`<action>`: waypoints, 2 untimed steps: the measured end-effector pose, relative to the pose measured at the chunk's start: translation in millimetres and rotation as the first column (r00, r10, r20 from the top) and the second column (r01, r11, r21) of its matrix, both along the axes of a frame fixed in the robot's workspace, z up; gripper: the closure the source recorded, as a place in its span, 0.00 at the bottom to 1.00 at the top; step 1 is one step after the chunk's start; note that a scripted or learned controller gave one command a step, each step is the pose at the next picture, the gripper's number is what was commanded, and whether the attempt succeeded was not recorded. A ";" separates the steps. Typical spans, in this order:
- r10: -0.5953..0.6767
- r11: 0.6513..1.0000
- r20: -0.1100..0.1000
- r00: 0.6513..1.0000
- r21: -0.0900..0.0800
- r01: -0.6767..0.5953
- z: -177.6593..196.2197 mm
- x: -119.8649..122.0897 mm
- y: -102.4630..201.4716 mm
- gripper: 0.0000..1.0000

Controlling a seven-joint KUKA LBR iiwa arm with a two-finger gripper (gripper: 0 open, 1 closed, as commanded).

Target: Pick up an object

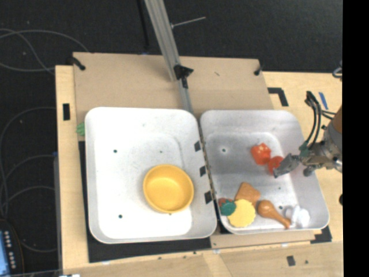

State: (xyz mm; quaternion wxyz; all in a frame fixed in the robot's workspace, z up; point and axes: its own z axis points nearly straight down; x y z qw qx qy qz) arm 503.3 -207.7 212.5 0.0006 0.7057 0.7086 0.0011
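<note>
Claw seemingly touches red object, arm cropped.

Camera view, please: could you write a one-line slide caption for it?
Tool beside a red plastic toy in the right white bin; round yellow bowl in the left white bin.

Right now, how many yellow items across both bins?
2. A yellow bowl sits in the left bin; a yellow scalloped disc lies at the right bin's near edge. The cluster around the disc may hide more.
</note>
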 end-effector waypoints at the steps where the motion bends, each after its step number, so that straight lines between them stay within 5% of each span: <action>1: -0.001 1.000 0.001 1.000 0.000 0.001 0.1 0.0 -0.2 0.00; 2: -0.004 1.000 -0.007 1.000 -0.001 0.004 -63.0 -2.4 -2.4 0.00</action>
